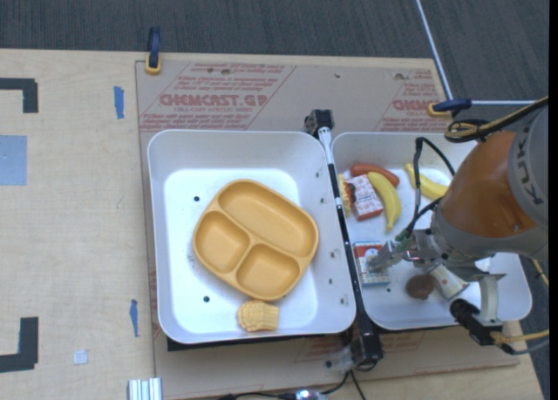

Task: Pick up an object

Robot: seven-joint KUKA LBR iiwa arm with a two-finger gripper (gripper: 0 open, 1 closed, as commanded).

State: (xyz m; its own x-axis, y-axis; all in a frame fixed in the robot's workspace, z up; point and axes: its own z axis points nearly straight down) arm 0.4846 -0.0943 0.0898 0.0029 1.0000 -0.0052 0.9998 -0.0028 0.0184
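Note:
My gripper (384, 258) hangs low in the right bin (520, 302), at its front left. It is right over a small flat packet (373, 274) with red and green print, touching or almost touching it. A round brown object (420, 288) lies just right of the gripper. Behind them lie a yellow banana (390, 200), a red-and-white snack packet (364, 199) and a red sausage-like piece (376, 172). Another yellow piece (427, 183) is partly hidden by the arm's orange band (488, 189).
The left bin (159, 215) holds a yellow divided plate (255, 238) and a yellow corn piece (258, 315) at its front. The bins meet at a wall (340, 224). Cables trail by the arm, and clamps hold the cardboard sheet (218, 93) at the back.

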